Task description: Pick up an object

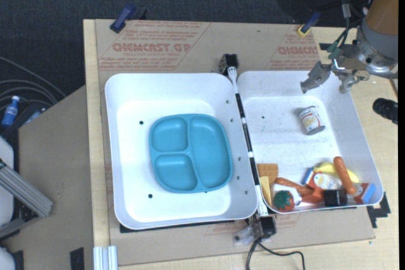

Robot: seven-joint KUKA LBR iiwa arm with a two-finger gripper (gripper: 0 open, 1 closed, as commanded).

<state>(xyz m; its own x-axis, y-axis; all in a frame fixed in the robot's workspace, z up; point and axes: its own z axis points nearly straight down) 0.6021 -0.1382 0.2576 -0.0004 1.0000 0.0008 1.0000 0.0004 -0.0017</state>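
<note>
White right bin (278, 88): small can (310, 120) lying alone mid-bin; toy food heap (319, 186) in near corner. Gripper (329, 80) above far edge, fingers spread, empty. Risk: can rolls from closing fingers; heap crowds any grasp.

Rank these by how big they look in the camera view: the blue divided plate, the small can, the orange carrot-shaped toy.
1. Blue divided plate, by far the largest.
2. and 3. Small can and orange carrot-shaped toy: too alike to rank.
</note>
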